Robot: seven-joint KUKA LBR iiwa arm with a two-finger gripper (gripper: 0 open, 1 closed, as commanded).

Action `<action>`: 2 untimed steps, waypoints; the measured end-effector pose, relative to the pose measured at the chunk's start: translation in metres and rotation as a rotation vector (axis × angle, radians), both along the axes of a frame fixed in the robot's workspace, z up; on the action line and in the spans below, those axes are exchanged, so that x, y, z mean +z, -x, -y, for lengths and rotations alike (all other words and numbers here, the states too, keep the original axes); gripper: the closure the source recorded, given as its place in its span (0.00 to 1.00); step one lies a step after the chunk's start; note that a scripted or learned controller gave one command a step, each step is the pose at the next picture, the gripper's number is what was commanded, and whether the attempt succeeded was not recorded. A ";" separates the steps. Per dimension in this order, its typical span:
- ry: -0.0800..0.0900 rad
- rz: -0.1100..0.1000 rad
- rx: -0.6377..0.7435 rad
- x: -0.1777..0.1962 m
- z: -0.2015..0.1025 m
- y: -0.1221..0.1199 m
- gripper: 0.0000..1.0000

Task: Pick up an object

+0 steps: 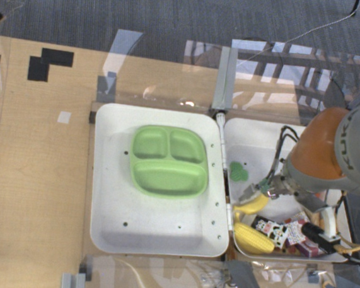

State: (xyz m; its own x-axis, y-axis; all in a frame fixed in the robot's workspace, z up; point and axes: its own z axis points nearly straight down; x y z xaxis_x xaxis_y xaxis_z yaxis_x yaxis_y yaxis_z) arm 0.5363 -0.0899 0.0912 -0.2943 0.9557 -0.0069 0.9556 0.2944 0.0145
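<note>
Bumpy yellow corn cob (253, 238), curved banana (251, 204), hand (266, 188) grip unclear, smooth green compartment plate (168, 161)

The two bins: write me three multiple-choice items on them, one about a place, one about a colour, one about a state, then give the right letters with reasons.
1. Where does the divided plate lie?
A. in the left bin
B. in the right bin
C. on the bench outside both bins

2. What colour is the divided plate?
A. red
B. green
C. blue

3. How does the plate lie?
A. upside down
B. on its edge against a wall
C. flat, compartments facing up

Answers: 1 A, it rests on the white floor of the left bin, while the arm is over the right one. 2 B, it is light green all over. 3 C, its three compartments show from above.
</note>
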 end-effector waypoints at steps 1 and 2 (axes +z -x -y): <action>-0.005 0.006 0.004 0.012 -0.004 -0.003 1.00; -0.004 -0.010 -0.104 0.098 -0.056 -0.020 1.00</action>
